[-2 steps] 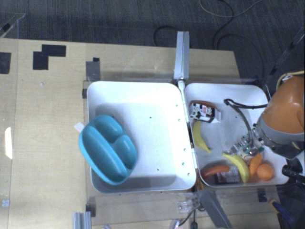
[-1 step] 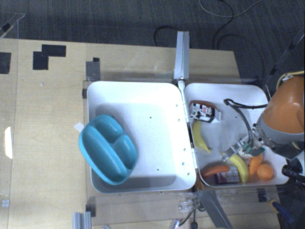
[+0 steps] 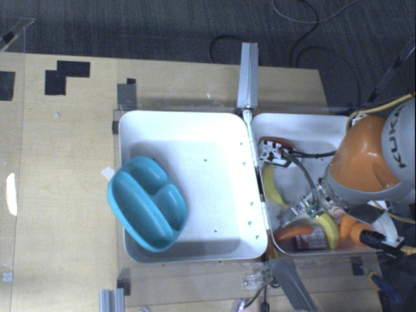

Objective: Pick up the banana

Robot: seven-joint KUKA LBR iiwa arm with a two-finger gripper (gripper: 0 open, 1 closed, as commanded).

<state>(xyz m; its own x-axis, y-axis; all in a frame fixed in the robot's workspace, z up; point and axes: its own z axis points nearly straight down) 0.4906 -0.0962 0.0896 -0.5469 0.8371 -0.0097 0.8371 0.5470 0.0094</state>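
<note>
Item one, your arm (image 3: 374, 158): it is reaching in from the right and hanging low over the right bin (image 3: 305, 125), orange band uppermost. Item two, your pincer (image 3: 313, 205): it is sitting down among the clutter, and you cannot tell its state from here. Item three, the banana (image 3: 273, 186): it is lying in the right bin, near the left wall, just left of the pincer. A second yellow piece (image 3: 329, 229) is lying below the pincer, beside an orange object (image 3: 354, 229) and a red-and-dark item (image 3: 300, 237). Item four, the left bin (image 3: 195, 142): it is holding a blue divided dish (image 3: 147, 202), which is overhanging the left rim above the tabletop (image 3: 58, 174).
</note>
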